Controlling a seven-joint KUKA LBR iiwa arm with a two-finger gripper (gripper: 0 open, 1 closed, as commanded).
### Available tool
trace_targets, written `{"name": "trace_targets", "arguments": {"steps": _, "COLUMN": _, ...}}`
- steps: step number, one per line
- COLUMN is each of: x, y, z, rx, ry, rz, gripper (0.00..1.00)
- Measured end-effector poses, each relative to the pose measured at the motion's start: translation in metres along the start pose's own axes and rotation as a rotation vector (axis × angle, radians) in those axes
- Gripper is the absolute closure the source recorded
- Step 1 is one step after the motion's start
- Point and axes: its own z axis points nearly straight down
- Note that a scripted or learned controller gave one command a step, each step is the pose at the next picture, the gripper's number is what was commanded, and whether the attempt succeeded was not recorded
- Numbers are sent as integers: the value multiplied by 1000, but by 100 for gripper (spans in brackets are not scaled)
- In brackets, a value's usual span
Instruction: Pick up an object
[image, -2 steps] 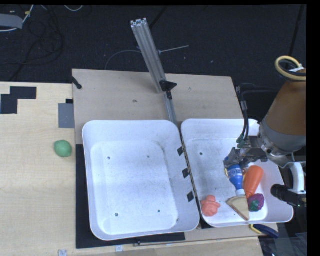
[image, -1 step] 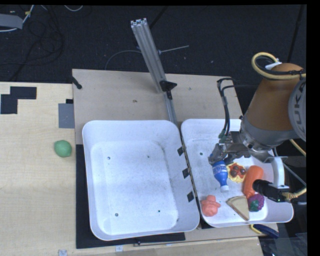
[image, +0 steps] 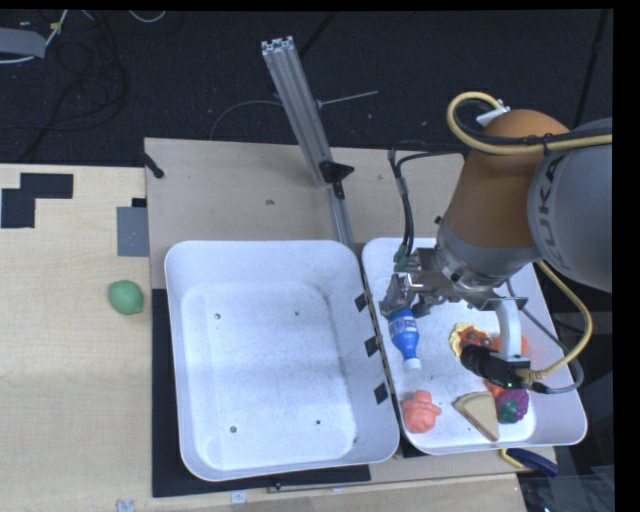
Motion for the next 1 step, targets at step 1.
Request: {"name": "trace_targets", "arguments": {"steps": 1, "x": 45, "y": 4, "z": -4, "rx": 0, "ry": 0, "rz": 1, "gripper": 100}}
